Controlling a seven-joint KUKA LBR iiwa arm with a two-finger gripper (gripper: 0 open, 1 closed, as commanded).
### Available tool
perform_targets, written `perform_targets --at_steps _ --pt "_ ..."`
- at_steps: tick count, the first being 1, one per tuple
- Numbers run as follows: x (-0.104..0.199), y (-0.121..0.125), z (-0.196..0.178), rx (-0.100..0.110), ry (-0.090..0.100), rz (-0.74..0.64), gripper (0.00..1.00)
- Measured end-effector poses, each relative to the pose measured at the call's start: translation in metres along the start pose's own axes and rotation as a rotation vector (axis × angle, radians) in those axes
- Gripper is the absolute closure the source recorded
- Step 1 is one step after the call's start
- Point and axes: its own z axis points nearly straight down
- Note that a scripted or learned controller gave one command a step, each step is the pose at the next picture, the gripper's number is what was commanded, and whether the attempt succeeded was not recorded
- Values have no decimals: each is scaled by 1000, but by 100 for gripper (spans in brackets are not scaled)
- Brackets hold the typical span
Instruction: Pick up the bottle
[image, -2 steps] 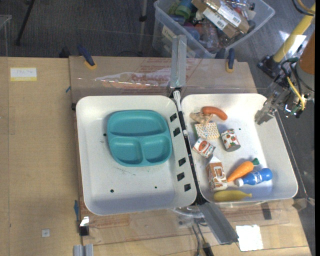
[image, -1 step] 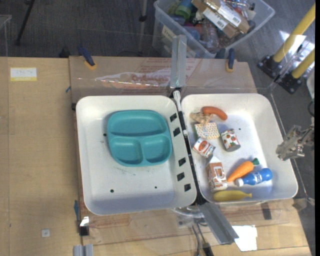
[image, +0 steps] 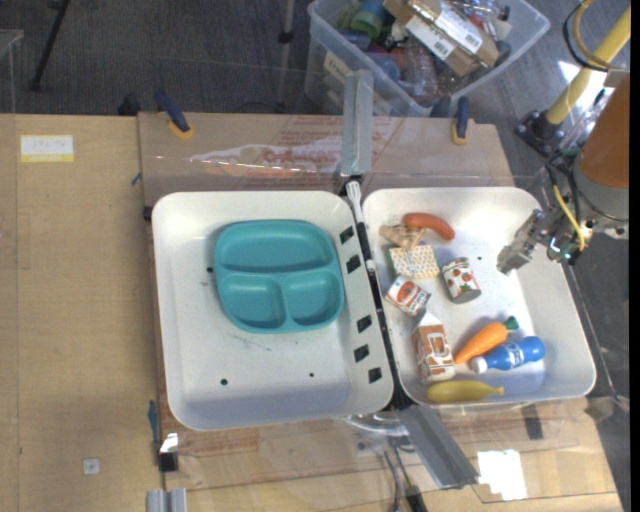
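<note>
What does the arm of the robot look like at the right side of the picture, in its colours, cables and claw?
The grey arm with an orange band enters from the right. A yellow cable runs along the wrist, beside dark metal parts. The small grey metal claw at the tip looks angular and dull silver. Markings are too small to read.

Blue bottle (image: 512, 354), teal plate (image: 277, 274), white bins (image: 180, 330)

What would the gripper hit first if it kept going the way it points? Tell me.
Probably bare floor of the right white bin: the gripper points down-left over open bin, short of the small red-and-white can. Depth is hard to judge.
</note>
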Motion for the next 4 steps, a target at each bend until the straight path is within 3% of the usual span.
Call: perform_targets --at_steps 1,2,3,4 --pt "59 -104 -83 2 2 -221 100" --pt "-15 -14 -81 0 -1 -227 100" --pt "0 -61 -71 -2 3 -1039 100" --pt "35 -19 -58 -2 2 -1042 100"
